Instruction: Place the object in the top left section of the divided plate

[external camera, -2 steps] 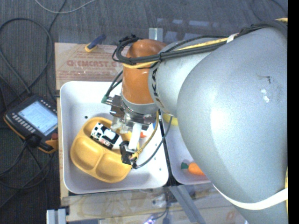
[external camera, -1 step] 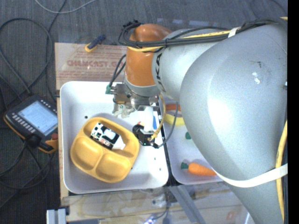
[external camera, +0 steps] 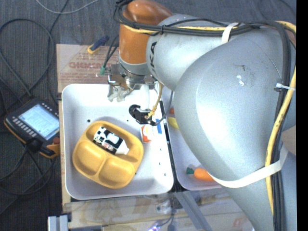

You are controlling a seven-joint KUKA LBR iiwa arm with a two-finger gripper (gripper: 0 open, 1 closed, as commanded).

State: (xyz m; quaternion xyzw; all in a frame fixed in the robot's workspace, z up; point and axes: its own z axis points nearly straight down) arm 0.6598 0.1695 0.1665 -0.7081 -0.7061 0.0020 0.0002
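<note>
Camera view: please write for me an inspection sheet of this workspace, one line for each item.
Surface: left white bin holds the plate; right white bin is mostly covered by the arm.
Job's things: yellow divided plate in the left bin; black-and-white object lies in its upper section.
Clutter: small orange-and-white item by the left bin's right wall; orange carrot-like item in the right bin.
Grippers: end effector over the left bin's far part, apart from the plate.
Cables: black cable and white cable on the floor.
Surroundings: teach pendant, screen lit, left of the bench; cardboard beyond the bin.
</note>
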